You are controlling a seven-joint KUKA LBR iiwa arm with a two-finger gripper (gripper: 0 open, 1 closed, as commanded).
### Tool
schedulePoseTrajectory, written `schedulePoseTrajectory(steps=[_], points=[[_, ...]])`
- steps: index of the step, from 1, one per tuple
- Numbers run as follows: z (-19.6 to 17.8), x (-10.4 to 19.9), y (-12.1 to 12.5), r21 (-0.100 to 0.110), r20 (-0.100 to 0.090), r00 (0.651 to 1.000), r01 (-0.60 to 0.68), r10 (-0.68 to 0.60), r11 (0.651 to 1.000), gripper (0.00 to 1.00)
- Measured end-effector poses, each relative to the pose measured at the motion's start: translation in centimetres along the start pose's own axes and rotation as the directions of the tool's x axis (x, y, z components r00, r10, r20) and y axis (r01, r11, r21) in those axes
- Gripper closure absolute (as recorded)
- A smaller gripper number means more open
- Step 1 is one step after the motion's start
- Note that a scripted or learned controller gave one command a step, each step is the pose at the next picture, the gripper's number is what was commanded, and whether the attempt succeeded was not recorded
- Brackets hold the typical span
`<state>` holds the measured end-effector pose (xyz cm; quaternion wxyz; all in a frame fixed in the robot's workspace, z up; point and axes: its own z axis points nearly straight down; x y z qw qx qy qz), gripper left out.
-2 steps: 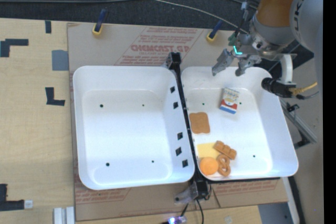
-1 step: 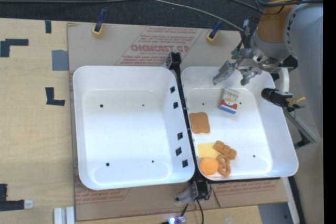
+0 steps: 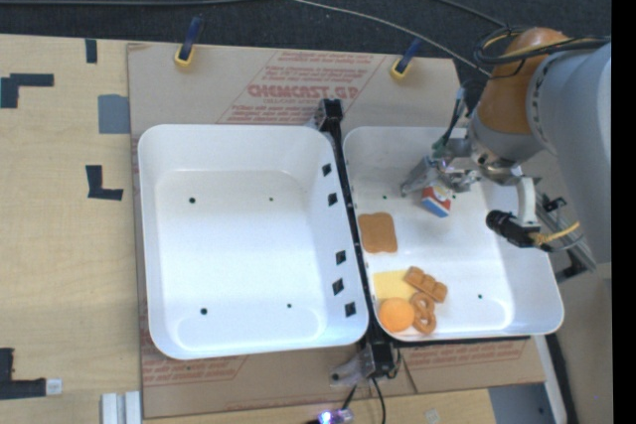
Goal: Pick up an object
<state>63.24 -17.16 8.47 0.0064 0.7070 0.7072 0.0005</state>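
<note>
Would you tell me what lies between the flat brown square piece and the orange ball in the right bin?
In the camera view, a pale yellow flat piece lies between the flat brown square piece and the orange ball, touching the ball.

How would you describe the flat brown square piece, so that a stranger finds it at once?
Look in the right bin, along its left wall. The toast slice lies flat there, above the yellow block and orange ball; it alone is square and plain brown.
</note>
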Motion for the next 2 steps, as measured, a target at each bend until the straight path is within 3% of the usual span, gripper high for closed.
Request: schedulePoseTrajectory(steps=[1, 2], points=[[-1.1, 0.2, 0.0, 0.006, -0.004, 1.000, 0.002, -0.002, 1.000, 1.00], [-6.1, 8.2, -3.9, 0.012, -0.011, 1.000, 0.006, -0.006, 1.000, 1.00]])
